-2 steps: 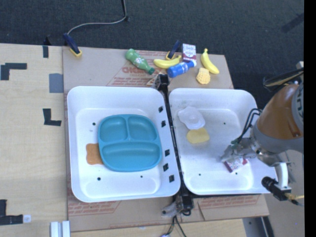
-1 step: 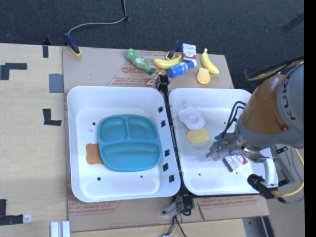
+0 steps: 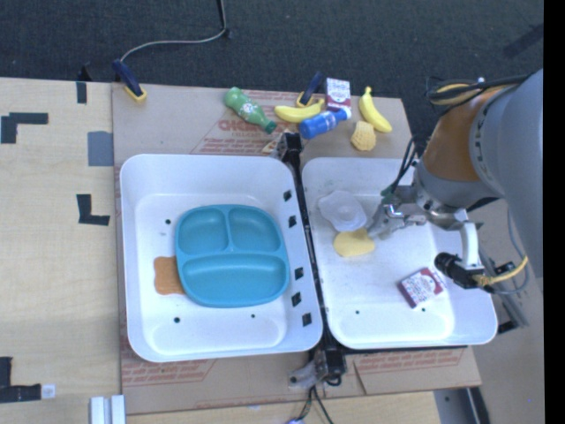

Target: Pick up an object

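Camera view looks down on 2 white bins side by side, with the arm (image 3: 481,140) reaching in from the right over the right bin (image 3: 459,325). The gripper (image 3: 381,222) sits low in that bin, its tip just beside a yellow lump (image 3: 354,245) and a clear plastic cup (image 3: 341,209); whether its fingers are spread or pressed together I cannot tell.

Judging by how things lie, the pick is not yet done: nothing is seen between the fingers, and every object in the bin rests on the floor. The approach looks made; the closing and the lift are left.

The yellow lump, the likeliest target, lies in the left half of the right bin, below the cup and near the divider. Its long axis runs roughly left to right, slightly tilted, with the right end nearest the gripper. A small red packet (image 3: 420,287) lies well apart, toward the bin's lower right. The left bin (image 3: 141,325) holds a blue divided plate (image 3: 232,254) with an orange piece (image 3: 164,276) tucked at its left edge.
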